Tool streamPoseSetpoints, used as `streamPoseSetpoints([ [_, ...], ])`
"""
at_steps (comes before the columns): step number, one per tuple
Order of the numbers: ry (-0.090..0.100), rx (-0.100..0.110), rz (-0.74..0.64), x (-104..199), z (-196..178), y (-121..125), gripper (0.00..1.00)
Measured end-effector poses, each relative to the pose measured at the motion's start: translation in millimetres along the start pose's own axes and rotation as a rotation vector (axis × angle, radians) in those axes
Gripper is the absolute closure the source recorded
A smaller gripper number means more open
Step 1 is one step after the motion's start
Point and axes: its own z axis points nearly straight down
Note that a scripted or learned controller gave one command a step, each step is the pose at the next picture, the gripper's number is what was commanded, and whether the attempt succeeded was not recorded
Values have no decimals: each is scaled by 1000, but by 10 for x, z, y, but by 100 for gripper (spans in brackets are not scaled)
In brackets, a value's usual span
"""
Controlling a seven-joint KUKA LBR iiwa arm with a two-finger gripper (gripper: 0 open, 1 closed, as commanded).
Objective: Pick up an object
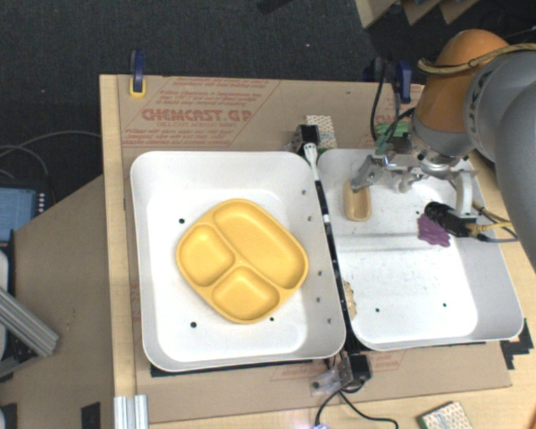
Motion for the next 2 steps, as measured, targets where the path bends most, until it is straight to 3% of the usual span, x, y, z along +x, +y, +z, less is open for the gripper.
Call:
streamPoseSetpoints([
  [1, 0, 1, 0, -30, 0, -29, 0],
  [2, 1, -5, 0, -25, -125, -11, 100],
])
